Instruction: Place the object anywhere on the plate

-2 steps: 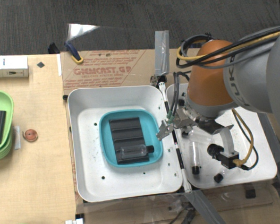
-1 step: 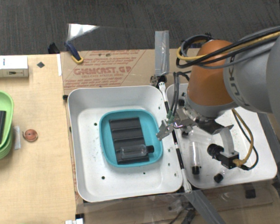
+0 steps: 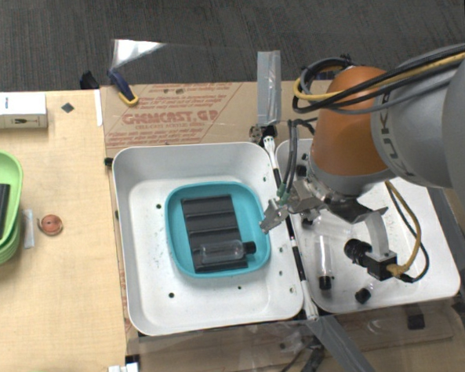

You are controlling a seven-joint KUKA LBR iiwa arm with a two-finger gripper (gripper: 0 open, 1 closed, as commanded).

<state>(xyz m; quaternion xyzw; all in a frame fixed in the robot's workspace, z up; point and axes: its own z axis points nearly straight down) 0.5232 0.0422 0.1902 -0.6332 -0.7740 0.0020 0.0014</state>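
Two shallow white plastic bins sit side by side on the pale wooden counter [image 3: 59, 310]. The left bin [image 3: 145, 297] holds one square teal plate [image 3: 177, 247], which carries a dark ribbed rectangular block [image 3: 211, 222] and a clear tube with a black cap [image 3: 229, 252] lying along the block's near edge. The grey arm's orange-banded wrist [image 3: 347, 135] overhangs the right bin [image 3: 427, 279], covering much of it. Its gripper [image 3: 275, 215] hovers at the divide between the bins; whether the fingers are parted cannot be told. One clear vial [image 3: 323, 262] and one small black cap [image 3: 362, 294] lie in the right bin.
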